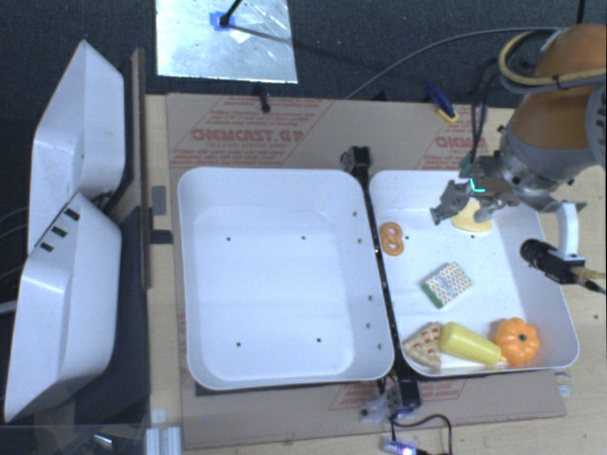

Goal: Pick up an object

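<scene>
Camera view, end effector [462, 200] above flat pale-yellow piece [471, 220]

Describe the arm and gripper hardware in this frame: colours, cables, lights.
The arm enters from the view's right: a rounded orange band sits above a grey metallic wrist housing. Dark cables loop around its upper part. The gripper is grey metal with dark fingers, and a small teal-green light glows on its body. A white bracket carrying a black cylindrical part hangs off the wrist's near side.
</scene>
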{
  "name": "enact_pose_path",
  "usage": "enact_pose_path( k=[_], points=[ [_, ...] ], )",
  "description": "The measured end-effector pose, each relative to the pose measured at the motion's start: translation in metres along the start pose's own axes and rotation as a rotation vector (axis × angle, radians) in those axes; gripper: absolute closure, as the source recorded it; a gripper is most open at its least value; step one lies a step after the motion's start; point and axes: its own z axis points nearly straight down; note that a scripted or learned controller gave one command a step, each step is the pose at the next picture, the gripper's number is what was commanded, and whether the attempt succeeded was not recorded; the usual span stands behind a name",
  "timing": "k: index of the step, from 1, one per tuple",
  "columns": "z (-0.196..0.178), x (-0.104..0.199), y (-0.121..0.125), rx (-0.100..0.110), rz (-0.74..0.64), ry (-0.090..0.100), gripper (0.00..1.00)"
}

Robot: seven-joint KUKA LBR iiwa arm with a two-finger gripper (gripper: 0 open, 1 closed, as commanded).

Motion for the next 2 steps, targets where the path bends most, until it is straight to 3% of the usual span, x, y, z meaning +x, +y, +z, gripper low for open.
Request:
enact_pose_path(
  k=[2],
  points=[
    [0.165,-0.097,-0.003,0.008,0.004,0.001,0.0]
  ],
)
